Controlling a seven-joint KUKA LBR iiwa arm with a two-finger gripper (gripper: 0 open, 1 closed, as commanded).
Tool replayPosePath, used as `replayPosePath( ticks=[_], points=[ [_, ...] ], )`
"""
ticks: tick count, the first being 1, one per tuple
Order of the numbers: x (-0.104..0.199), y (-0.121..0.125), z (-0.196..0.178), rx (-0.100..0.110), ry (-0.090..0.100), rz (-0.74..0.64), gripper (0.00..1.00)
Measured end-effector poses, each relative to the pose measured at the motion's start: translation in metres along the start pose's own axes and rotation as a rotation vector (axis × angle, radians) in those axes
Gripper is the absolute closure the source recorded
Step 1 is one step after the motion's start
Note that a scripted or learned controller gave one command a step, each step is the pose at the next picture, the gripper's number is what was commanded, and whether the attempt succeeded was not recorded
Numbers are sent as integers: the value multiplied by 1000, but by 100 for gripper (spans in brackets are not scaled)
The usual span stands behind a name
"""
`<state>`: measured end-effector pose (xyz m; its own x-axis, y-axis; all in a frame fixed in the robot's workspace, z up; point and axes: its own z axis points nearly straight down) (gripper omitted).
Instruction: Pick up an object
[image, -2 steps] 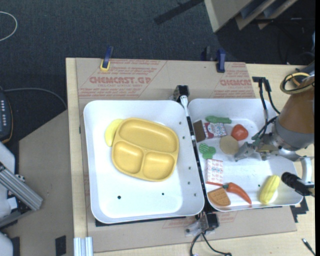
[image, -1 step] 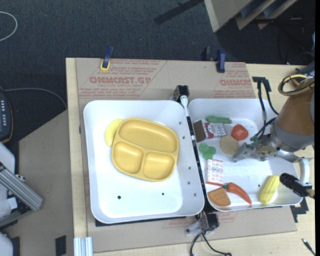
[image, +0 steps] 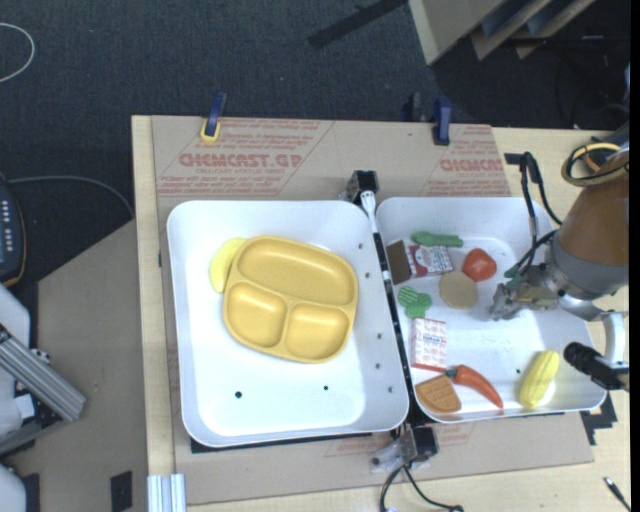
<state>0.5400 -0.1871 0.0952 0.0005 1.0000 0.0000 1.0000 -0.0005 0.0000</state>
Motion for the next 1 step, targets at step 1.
replayPosePath(
  ticks=[1],
  points=[
    [4,6,-45,-5,-2,-2,100]
  ],
)
